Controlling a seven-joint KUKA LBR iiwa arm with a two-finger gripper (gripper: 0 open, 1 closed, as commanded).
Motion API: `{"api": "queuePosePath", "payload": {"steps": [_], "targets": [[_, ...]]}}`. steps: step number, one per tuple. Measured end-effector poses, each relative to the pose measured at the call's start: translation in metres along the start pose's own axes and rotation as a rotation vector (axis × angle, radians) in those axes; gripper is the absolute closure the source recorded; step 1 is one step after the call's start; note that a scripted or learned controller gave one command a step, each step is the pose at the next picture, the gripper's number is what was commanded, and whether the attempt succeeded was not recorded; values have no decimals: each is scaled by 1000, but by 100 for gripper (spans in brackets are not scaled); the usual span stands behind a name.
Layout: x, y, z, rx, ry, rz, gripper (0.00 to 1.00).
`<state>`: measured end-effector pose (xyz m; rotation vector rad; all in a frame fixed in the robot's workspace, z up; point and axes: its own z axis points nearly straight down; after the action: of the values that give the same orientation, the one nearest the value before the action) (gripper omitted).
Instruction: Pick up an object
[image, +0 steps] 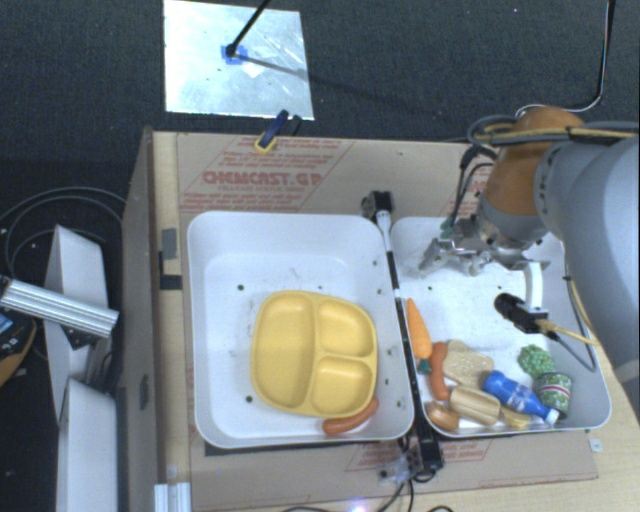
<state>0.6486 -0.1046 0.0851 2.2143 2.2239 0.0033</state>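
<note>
My gripper (456, 260) hangs over the far part of the right bin (470, 300), its silver fingers spread apart with nothing between them. Food toys are piled in that bin's near half, well below the gripper. An orange carrot (417, 328) lies along the left wall, with a smaller orange piece (437, 372) under it. Beside them are a slice of toast (466, 362), a tan bread roll (473, 404), a blue bottle (516, 393), green broccoli (535, 359) and a small can (553, 390).
The left bin (230, 270) holds a yellow divided plate (312, 352) and a sausage (350, 421) at its near edge. A black divider (392, 280) runs between the bins. The grey arm (585, 190) fills the right side above the bench.
</note>
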Motion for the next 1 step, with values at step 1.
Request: {"api": "queuePosePath", "payload": {"steps": [1], "targets": [[-48, -138, 0, 4, 0, 5, 0]]}}
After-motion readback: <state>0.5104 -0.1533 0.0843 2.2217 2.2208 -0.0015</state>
